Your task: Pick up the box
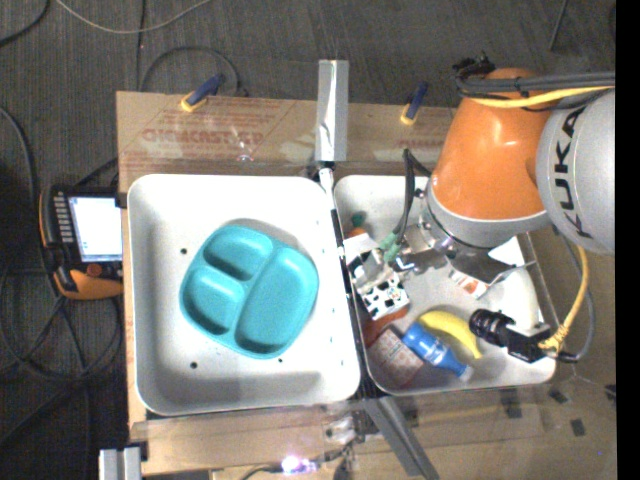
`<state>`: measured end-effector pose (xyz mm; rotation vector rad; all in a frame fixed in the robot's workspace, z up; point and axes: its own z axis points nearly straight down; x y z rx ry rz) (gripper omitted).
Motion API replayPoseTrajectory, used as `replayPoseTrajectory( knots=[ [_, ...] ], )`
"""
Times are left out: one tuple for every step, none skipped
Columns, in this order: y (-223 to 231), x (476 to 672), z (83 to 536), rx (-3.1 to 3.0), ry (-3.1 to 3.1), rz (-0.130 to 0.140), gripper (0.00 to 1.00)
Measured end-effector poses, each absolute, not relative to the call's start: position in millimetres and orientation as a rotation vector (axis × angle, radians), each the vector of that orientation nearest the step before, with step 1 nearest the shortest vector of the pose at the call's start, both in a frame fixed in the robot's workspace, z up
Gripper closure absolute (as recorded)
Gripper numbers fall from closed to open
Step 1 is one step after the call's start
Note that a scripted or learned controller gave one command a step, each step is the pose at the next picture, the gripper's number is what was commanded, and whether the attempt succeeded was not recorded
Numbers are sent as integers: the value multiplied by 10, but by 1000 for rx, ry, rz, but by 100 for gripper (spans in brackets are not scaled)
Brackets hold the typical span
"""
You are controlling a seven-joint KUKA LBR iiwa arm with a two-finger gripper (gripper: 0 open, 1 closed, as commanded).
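Though half buried in clutter at the right white bin's left wall, the small white printed cardboard box is judged light, crushable; grip advised across its flat sides. Gripper is seen just above it, opening cannot be told.

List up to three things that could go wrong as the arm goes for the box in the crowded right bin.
1. The box lies against the bin's left wall, leaving little room for a finger.
2. The blue bottle and banana lie close by and may be pushed or grabbed instead.
3. The arm hides part of the right bin.
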<state>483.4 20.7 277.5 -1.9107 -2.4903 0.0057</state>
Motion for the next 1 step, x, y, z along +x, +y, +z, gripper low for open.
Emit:
replayPoseTrajectory(
  knots=[
    [677,4846,3540,-1911,-2496,3,100]
  ],
)
